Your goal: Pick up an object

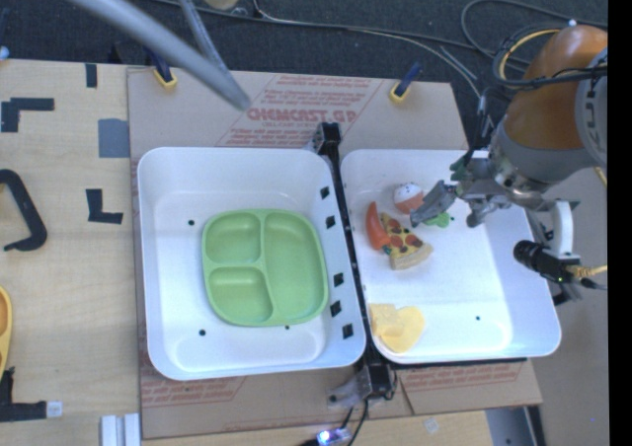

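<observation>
Right bin holds small toy foods; the tool hovers over their cluster with its fingers apart, gripping nothing.

On the counter, the left bin carries a green divided tray, broad, flat and stiff, probably too wide for the tool. The right bin holds the likelier targets: a yellow piece near its front left corner, thin and probably soft, best pinched across an edge; a pizza-slice toy towards the bin's middle left, light and rigid-looking, best taken across its narrow sides; a red strip just beside it, slim and likely slippery; and a small white round piece nearest the tool, apt to roll.
</observation>
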Motion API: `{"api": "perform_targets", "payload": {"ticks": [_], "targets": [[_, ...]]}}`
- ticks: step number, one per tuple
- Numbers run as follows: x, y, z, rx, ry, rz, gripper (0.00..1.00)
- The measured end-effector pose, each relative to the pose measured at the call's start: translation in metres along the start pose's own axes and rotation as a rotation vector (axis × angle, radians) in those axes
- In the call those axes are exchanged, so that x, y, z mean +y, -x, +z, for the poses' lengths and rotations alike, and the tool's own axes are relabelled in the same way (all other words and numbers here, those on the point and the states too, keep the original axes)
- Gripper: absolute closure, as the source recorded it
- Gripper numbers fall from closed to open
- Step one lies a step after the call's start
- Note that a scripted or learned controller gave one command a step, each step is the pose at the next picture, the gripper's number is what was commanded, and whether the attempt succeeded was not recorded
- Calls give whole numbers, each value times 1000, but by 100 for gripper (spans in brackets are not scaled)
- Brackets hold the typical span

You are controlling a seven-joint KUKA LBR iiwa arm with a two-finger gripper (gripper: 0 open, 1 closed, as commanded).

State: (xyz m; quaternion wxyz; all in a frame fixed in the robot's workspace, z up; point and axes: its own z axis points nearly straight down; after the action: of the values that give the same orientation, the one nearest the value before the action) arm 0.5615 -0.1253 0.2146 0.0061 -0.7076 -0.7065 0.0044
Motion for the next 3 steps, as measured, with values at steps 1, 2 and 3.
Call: {"api": "perform_targets", "payload": {"ticks": [1,2,3], "targets": [[3,0,-7,-2,13,-3,0],[-1,7,40,-3,9,-1,0],[-5,10,104,-2,7,-2,0]]}}
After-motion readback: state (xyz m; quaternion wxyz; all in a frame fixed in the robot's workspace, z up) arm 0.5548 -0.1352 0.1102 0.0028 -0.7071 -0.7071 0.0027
